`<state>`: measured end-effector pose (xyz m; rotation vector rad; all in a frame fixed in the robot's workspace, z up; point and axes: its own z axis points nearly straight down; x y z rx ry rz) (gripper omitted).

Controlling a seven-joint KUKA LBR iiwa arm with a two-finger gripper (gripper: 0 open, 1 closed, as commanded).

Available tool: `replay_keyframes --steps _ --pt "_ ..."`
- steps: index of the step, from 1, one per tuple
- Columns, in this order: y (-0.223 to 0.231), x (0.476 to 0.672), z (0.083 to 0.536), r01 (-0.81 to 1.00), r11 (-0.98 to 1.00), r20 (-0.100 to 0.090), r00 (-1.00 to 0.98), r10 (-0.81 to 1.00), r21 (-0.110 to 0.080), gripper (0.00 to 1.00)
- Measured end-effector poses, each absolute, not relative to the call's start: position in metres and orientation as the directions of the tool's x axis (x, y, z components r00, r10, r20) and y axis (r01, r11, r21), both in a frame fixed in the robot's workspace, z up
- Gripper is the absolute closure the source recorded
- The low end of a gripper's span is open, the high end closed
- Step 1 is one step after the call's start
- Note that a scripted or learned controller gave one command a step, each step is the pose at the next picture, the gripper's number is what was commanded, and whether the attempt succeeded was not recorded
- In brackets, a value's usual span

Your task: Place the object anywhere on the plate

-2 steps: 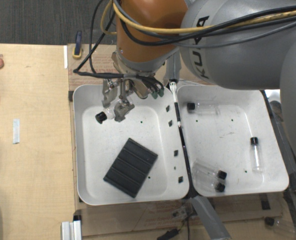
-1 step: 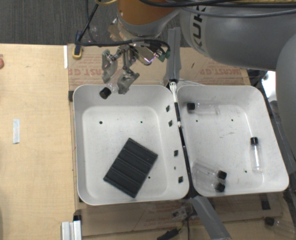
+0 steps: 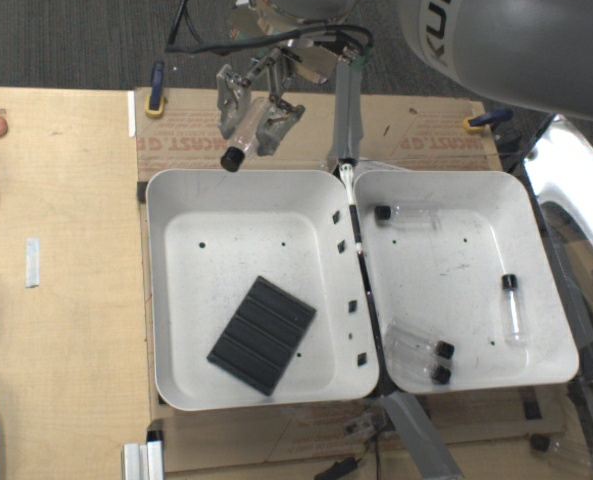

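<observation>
Above left bin's [image 3: 156, 288] far rim, end effector [image 3: 257, 131] gripping vial [image 3: 240, 144]; capped end down-left, long axis diag.

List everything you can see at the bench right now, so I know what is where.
plate: one, black, ridged, flat in the left bin.
loose vials: four, clear with black caps, in the right bin; one at its far left corner, one by its right wall, two at its near edge.
held vial: one, clear with black cap, in the claw, above the cardboard beyond the left bin.
clamps: two, blue and yellow, at the cardboard's far corners.
claw: one, metal, shut on the held vial.
arm: one, grey, orange band.
</observation>
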<state>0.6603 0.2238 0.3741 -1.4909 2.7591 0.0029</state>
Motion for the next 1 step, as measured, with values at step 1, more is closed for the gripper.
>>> replay_keyframes --steps 1 --pt "0.2223 0.6621 0.3831 -0.832 0.554 -0.011 -0.554 -0.832 -0.001 1.0"
